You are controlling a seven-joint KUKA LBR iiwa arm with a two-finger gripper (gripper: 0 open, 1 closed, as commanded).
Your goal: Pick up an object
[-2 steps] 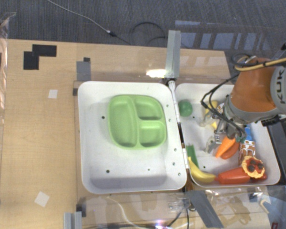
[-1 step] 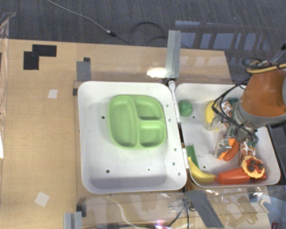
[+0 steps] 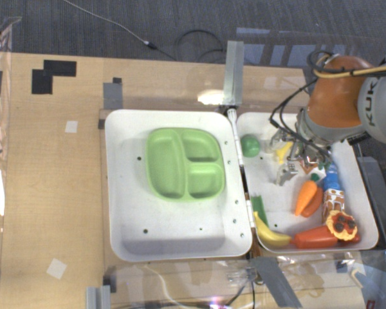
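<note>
- Hand (image 3: 288, 171): low over the upper middle of the right bin (image 3: 273, 192). Whether it is spread or pressed together cannot be told, and nothing is seen pinched.
- Small yellow piece (image 3: 282, 150): 12 o'clock, just beside the hand; kind unclear.
- Green ball (image 3: 249, 145): 10 o'clock, near, against the bin's left wall.
- Toy carrot (image 3: 307, 198): 4 o'clock, near; judged the handiest thing to pick.
- Bottle (image 3: 332, 195), blue cap: 4 o'clock, just beyond the carrot.
- Banana (image 3: 270, 234): 7 o'clock, in the lower-left corner.
- Red pepper (image 3: 315, 237): 5 o'clock, along the near wall.
- Green divided plate (image 3: 184, 163): 9 o'clock, well apart, in the left bin (image 3: 125, 172).
- Risks, as judgement: the ball may roll off under a closing grip. The carrot's taper may let it slip out. The carrot and bottle lie crowded together, so a descent could nudge one and miss both. A descent onto bare bin floor would grasp nothing.
- Writing: "KU" reads on the grey arm (image 3: 376, 108). The bottle label is too small to read.
</note>
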